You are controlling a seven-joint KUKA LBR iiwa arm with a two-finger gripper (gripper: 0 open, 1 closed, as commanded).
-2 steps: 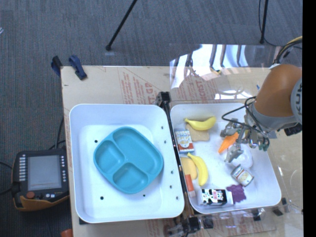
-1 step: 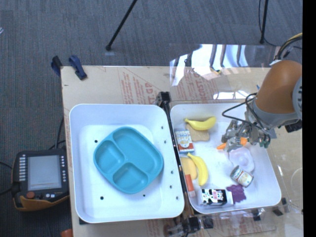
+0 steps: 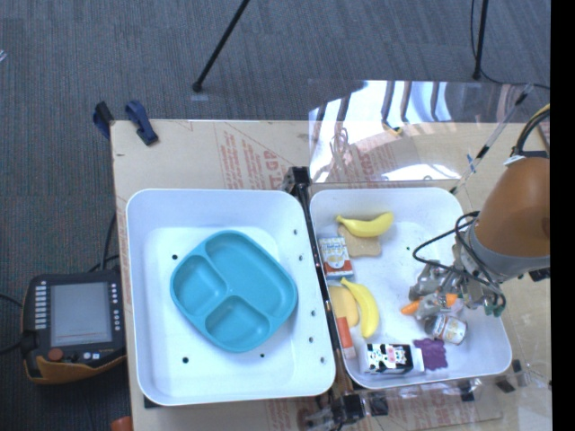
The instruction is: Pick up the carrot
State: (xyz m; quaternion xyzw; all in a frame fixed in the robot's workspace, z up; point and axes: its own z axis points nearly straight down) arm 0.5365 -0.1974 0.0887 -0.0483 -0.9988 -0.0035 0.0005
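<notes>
Standing over the bench (image 3: 211, 146), I see two shallow white bins side by side: the left bin (image 3: 153, 241) carries a blue divided plate (image 3: 234, 290) lying flat in its middle, and the right bin (image 3: 422, 205) holds a scatter of play food. The grey arm (image 3: 514, 214), with its orange band, reaches in from the right over that bin's right half. A handheld control pendant (image 3: 72, 321) lies on the floor to the left of the bench. In the right bin a banana (image 3: 366, 224) sits at the far side, a second banana (image 3: 361, 303) lies nearer, left of centre, and a small milk carton (image 3: 391, 358) rests by the near wall with a purple piece (image 3: 434, 355) just beside it. The gripper (image 3: 437, 296) hangs low right of centre; whether its fingers are parted I cannot tell. The carrot (image 3: 410, 309), a small orange sliver, lies on the bin floor just left of the gripper.
</notes>
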